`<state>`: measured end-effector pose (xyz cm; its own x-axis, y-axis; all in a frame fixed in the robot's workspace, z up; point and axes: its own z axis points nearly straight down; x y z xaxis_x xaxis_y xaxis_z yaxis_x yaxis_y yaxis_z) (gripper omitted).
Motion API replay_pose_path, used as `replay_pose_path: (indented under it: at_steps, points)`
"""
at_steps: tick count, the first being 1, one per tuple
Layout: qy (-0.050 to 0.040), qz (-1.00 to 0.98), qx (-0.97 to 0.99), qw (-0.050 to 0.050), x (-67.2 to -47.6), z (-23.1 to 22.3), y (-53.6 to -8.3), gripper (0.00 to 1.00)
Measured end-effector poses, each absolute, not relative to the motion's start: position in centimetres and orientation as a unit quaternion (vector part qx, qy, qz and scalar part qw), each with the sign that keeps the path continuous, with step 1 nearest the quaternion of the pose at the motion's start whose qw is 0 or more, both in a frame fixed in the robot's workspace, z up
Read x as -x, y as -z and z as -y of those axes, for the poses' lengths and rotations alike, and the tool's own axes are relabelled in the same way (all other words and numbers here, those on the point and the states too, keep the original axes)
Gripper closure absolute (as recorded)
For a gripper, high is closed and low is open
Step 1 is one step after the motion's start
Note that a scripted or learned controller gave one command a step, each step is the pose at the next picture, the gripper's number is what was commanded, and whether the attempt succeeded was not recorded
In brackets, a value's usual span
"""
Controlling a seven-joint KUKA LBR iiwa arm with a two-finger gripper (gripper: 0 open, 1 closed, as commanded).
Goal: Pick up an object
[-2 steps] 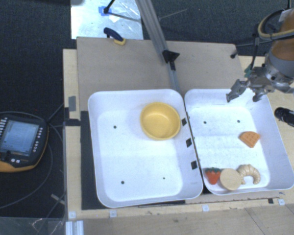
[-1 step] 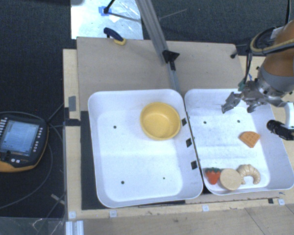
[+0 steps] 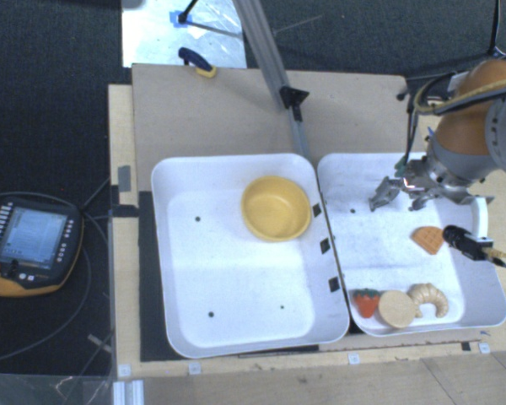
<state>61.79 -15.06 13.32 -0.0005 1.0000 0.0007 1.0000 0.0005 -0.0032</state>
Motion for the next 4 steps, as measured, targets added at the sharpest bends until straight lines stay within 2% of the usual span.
replay_pose_path:
  at_steps: [1,2,4]
  points:
    - [-0.0005,0.707,0.707,0.001,-61.7,15.0,-8.9,0.00]
    - [0.0007,0.707,0.707,-0.001,-61.9,15.1,-10.1,1.00]
    - [0.0019,0.708,0.707,-0.002,-62.8,14.3,-22.1,1.00]
